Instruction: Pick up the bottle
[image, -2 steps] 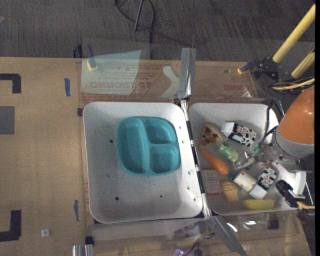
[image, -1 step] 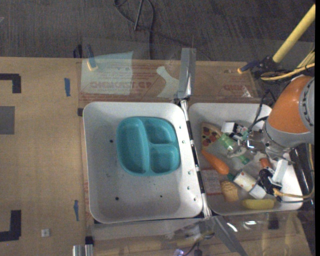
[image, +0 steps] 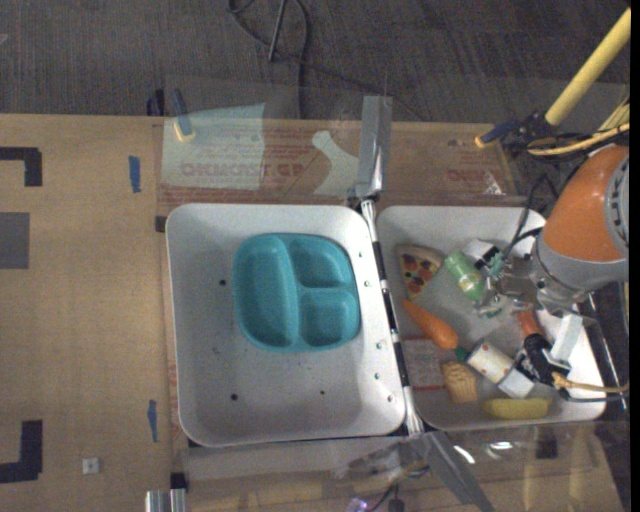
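Camera view: I read the bottle (image: 463, 272) as the small green item in the right bin (image: 590, 400), upper middle, just beside the pizza-slice toy (image: 417, 270). It looks like smooth plastic, rounded, its long axis running roughly up-left to down-right. The hand (image: 497, 290) sits just to the bottle's right, under the grey wrist and orange band; whether it is released or clenched I cannot tell. My judgement: the bottle lies left of the hand, so a short leftward shift is needed. A carrot (image: 432, 324), a white cylinder (image: 489, 359) and a yellow banana (image: 517, 407) lie lower. A teal divided plate (image: 297, 291), glossy, rests in the left bin (image: 200, 400).
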